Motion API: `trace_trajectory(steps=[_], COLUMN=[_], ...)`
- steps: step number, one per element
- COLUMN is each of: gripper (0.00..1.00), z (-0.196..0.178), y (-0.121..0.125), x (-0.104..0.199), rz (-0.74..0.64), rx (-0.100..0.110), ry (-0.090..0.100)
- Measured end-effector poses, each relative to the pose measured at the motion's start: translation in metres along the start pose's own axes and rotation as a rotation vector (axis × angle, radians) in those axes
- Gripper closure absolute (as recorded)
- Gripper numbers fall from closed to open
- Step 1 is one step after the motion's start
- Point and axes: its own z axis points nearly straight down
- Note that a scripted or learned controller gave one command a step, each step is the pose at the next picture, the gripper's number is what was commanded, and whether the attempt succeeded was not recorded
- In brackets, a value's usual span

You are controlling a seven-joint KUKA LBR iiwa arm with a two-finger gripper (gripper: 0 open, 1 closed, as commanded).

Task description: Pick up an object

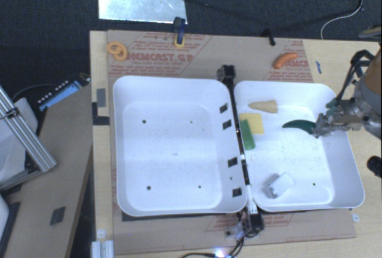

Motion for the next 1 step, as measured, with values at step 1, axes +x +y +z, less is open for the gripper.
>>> trace_trajectory(steps=[1], gripper=[1.00], z=[-0.2440], y=[-0.0039], x=[0.0356], rz=[-0.004], rx=[-0.002], ry=[0.003])
